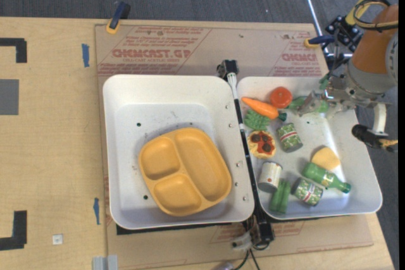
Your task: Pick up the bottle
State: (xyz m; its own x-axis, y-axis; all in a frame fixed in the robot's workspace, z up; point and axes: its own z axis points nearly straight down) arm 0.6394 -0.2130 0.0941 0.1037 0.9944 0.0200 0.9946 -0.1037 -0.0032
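The green bottle (326, 177) lies on its side in the right bin (363, 164), near that bin's front right corner, with its neck pointing right. It touches a yellow wedge (326, 157) behind it and a labelled can (308, 192) in front of it. My gripper (314, 102) hangs over the back of the right bin, to the right of the tomato (281, 97), well behind the bottle and apart from it. The grey and orange arm (373, 63) comes in from the upper right.
The right bin also holds a carrot (260, 108), a green leafy piece (256, 120), a pizza slice (261, 143), a green-labelled can (290, 137), a silver can (270, 176) and a green cylinder (279, 196). A yellow divided plate (183, 171) sits in the left bin (120, 136).
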